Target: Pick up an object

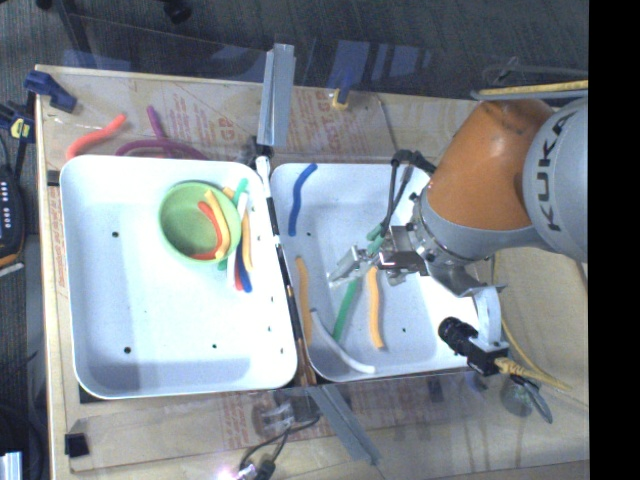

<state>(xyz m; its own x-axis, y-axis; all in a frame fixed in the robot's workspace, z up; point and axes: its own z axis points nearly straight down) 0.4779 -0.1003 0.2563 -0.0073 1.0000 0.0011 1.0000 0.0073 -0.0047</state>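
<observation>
The arm's grey and orange body (pixel 500 183) covers the right-hand part of the right bin (pixel 320 183), so whatever lies under it cannot be made out. The gripper (pixel 352 266) shows at the end of the wrist, low over the middle of that bin; its thin metal fingers look spread apart, with nothing seen between them, though they blur against the white floor and the sticks below.

The right bin's left wall sits just beside the left bin (pixel 150 338), with a dark gap and small clamps along the seam. The near-left part of the right bin's floor is bare, as is the strip between the blue strip and the gripper.

In the right bin, a blue strip (pixel 299 196) lies near the far-left corner. A green stick (pixel 345 306) runs slantwise just below the gripper, with an orange stick (pixel 375 313) beside it on the arm's side. A thinner orange stick (pixel 303 286) lies along the left wall, and a white curved piece (pixel 340 356) rests by the near wall.

In the left bin, a green bowl (pixel 190 223) stands near the far-right corner, holding red and yellow strips; more coloured strips (pixel 242 253) lie against its right side. The rest of that bin's floor is open.
</observation>
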